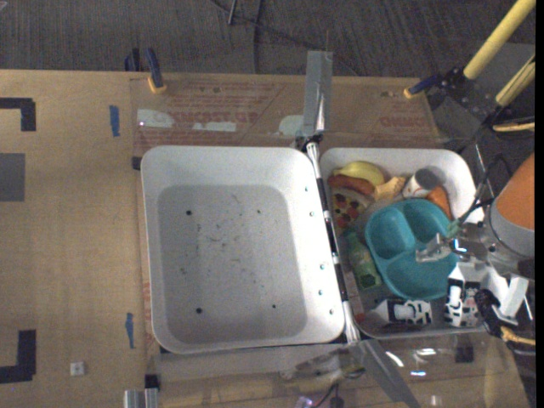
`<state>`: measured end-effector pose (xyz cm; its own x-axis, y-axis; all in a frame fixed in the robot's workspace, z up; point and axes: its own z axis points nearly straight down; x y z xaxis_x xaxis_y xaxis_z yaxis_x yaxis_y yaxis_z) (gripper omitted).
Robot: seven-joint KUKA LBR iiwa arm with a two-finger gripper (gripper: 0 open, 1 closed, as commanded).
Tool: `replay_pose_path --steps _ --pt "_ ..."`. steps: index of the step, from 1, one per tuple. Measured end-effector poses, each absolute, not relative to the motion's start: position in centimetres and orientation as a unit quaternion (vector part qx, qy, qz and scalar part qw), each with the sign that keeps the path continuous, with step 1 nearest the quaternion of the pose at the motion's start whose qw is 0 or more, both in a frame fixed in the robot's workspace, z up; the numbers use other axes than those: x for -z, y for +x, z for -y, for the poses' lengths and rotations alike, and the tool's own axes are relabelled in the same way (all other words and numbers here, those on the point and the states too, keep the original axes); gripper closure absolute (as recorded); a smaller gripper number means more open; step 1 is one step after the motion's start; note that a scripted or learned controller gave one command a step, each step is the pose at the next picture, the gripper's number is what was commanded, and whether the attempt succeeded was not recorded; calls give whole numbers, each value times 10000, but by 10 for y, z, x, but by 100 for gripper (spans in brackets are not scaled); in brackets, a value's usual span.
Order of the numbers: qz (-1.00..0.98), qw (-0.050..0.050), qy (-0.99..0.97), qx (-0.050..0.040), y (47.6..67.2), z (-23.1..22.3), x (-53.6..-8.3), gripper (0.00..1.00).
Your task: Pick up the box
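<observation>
The right bin [455, 161] is crowded. Along its left wall lies a flat box [347, 204] printed in red and orange, partly under a teal divided plate [406, 246]. A small black-and-white box [411, 311] lies near the front wall, with a similar one [459, 300] to its right. My gripper [435, 250] reaches in from the right and hangs over the right part of the teal plate, apart from every box. I see nothing held in it.
A banana [364, 173], an orange piece [439, 201] and a green item [363, 263] also lie in the right bin. The left bin [153, 228] sits beside it, past a metal divider [326, 228]. Yellow poles [501, 31] stand at the back right.
</observation>
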<state>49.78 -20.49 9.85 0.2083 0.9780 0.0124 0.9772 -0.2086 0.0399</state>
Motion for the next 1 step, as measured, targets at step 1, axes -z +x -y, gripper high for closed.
replay_pose_path --steps 1 --pt "-5785 8 8157 2 494 206 -340 0"
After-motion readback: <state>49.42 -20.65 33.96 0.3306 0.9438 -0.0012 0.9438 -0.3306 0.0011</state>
